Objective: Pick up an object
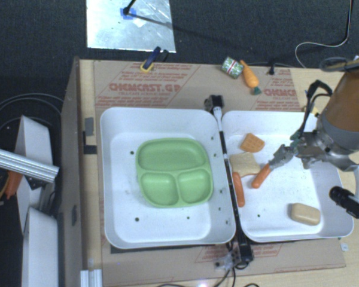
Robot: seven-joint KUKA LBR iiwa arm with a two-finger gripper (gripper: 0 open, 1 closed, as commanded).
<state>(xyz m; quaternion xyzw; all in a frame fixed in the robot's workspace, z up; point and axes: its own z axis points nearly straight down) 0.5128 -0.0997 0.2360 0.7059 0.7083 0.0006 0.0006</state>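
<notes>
You've got the gripper (pixel 279 158) low in the right bin (pixel 275 232), its tips just above and to the right of the orange carrot-like piece (pixel 260 176), and from this slanted view I can't tell how the claw stands, nor whether it touches the piece at all. Nothing sits visibly between the tips, so by my reading the pick is not yet made: you're at the approach, with the close and the lift both left to do. Your likely target lies tilted near the bin's middle, its upper end nearest the tips; just to its left is a pale bread-like slab (pixel 244 163), above that an orange wedge (pixel 252 143), and a red sausage-like stick (pixel 237 189) lies along the divider (pixel 226 166) between the bins. That left side is crowded, so you'd have little room to sweep that way without nudging neighbours. To the right and below, the floor is open, with only a tan block (pixel 304 213) near the lower right corner, well apart. The left bin (pixel 116 160) holds a green divided tray (pixel 173 172), also well apart. Straight up looks like your cleanest exit, I'd judge.
</notes>
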